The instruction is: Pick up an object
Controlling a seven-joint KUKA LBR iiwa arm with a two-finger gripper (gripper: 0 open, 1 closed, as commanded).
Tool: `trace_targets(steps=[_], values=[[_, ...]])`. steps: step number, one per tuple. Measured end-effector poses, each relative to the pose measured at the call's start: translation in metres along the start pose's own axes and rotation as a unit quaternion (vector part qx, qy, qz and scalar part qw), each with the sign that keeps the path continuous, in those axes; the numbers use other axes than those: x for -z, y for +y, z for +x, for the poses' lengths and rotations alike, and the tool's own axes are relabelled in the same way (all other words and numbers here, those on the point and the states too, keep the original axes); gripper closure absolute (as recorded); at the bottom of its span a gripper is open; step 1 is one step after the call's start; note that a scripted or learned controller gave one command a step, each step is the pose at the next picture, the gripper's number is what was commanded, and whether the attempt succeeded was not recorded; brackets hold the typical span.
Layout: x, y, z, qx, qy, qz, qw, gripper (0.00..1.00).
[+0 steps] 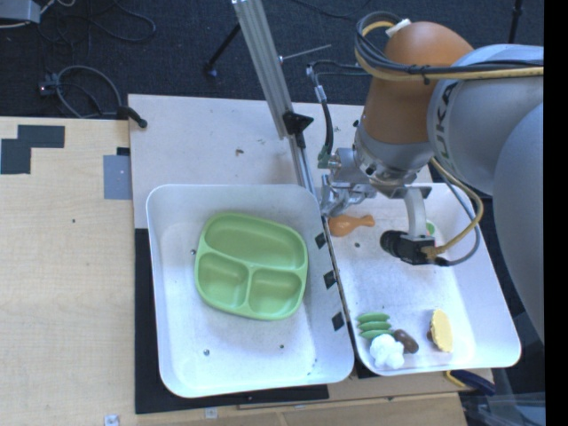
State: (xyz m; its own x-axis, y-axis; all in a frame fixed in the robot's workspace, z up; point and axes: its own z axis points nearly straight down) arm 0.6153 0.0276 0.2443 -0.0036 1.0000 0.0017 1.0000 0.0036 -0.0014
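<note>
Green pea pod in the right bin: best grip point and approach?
Take the green pea pod across its narrow width at mid-length, coming straight down. It lies flat and long, roughly left-right. Likely risk: the white ball crowds its near side, so set the fingers carefully there. The end effector is up by the orange drumstick.

Robotics lab bench. Industrial arm (461, 105) over two white bins (169, 327) on a plywood bench (62, 282), aluminium extrusion post (266, 60) with a checker marker rising at the far side, loose cables (80, 87) on dark carpet beyond, toy food props (390, 340) in the right bin.
</note>
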Motion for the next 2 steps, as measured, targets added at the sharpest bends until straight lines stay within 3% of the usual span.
trace_targets(steps=[1,2], values=[[-0.0023,0.0235,0.0454,0.0,0.0,0.0,1.0,1.0],[-0.0022,0.0225,0.0446,0.001,-0.001,0.001,1.0,0.0]])
